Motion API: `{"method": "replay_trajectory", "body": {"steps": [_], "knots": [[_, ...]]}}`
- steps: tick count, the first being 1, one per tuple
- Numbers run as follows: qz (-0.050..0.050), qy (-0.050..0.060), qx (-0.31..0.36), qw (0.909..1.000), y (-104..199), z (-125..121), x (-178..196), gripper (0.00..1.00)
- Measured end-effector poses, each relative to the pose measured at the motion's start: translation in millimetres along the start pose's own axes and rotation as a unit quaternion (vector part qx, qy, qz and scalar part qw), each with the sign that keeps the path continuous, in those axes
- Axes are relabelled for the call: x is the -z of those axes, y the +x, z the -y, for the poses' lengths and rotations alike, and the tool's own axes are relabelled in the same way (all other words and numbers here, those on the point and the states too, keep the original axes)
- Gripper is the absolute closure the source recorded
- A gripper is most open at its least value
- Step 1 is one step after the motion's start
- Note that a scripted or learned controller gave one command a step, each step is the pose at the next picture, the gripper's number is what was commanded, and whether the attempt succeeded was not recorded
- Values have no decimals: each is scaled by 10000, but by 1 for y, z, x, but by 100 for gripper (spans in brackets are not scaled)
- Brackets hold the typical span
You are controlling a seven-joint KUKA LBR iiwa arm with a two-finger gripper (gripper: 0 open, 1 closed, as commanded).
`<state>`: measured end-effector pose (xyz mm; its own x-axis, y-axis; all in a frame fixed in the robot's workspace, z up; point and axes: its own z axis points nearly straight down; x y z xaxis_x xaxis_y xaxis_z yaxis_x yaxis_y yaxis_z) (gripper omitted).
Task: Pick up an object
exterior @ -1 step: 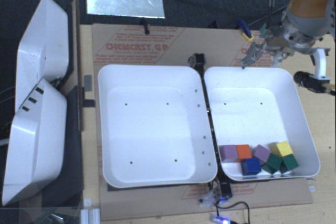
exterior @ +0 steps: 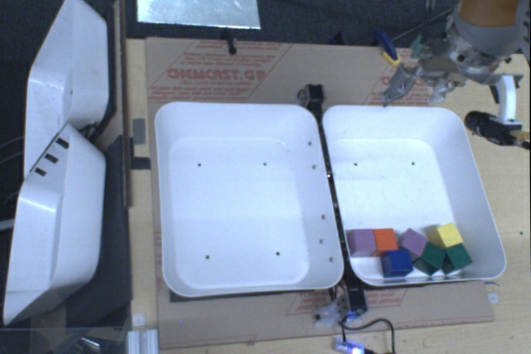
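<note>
hovering over the right bin's [exterior: 477, 170] far rim, claw [exterior: 412, 87] spread wide, blocks [exterior: 411, 249] well apart.

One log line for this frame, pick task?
arm: gripper above far edge of right bin | load: nothing seen held | blocks: clustered at right bin's near edge | left bin: no blocks | pick: not yet done

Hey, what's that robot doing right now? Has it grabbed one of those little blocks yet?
Gripper up above the right bin's far rim, nothing in it. Coloured blocks bunched at that bin's near edge, untouched. Nothing between arm and blocks.
</note>
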<state>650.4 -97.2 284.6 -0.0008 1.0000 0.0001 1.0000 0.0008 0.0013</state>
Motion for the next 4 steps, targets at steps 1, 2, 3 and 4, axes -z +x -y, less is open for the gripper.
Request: {"method": "replay_trajectory", "body": {"steps": [1, 2, 3, 4], "knots": [[-1, 17, -1, 10000, 2, 3, -42, 0], [-2, 27, -3, 10000, 3, 7, -104, 0], [-1, 19, -4, 10000, 0, 2, -148, 0], [2, -6, -6, 10000, 0, 1, -135, 100]]}}
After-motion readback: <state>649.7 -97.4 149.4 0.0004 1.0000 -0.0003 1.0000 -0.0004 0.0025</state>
